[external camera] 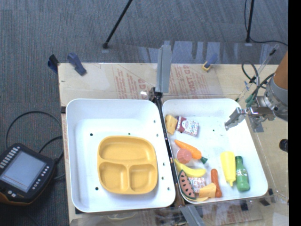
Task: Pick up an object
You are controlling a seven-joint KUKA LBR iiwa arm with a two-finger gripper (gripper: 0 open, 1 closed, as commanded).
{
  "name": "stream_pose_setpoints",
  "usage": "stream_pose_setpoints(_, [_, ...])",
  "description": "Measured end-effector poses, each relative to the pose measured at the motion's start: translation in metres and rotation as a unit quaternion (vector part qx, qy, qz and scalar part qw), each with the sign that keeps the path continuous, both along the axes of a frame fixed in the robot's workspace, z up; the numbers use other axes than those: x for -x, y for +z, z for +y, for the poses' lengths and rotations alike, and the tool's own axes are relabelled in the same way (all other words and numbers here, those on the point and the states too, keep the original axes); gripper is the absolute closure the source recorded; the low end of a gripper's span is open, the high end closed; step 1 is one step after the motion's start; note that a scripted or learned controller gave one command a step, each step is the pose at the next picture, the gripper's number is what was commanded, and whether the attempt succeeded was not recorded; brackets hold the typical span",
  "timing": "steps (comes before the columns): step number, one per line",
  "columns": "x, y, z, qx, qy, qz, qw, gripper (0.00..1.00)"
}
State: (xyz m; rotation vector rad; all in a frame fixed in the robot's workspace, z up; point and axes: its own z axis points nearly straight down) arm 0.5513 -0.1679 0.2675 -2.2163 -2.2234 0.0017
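Lying in the right-hand white bin [244,140] are the toy foods from which one is to be picked: a carrot [189,149] near the middle, with a pink round slice [183,156] touching its lower side, a banana [190,169] below that, and a watermelon wedge [186,184] nearest the front rim. A red sausage [215,181] and an orange wedge [208,190] are seen just beside the watermelon, while a yellow bottle [228,166] and a green bottle [242,174] are laid side by side towards the right wall. Close to the dividing wall, a yellow block [171,124] and a small red-and-white packet [188,126] are placed at the rear. The gripper [244,115] is held over the bin's far right corner, apart from all the items, with nothing between its fingers; whether they are spread or closed cannot be told. The grey arm [277,95] is entered from the right. In the left bin [80,126] a yellow compartment tray [127,164] is set flat. A teach pendant [23,172] is shown on the carpet at the left.
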Motion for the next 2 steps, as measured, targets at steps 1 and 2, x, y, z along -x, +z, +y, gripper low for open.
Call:
stream_pose_setpoints(1, [0.003,-0.111,0.066,-0.0016,0.025,0.006,0.9997,0.0])
stream_pose_setpoints(2, [-0.003,-0.104,0.042,-0.0002,-0.027,0.001,0.9996,0.0])
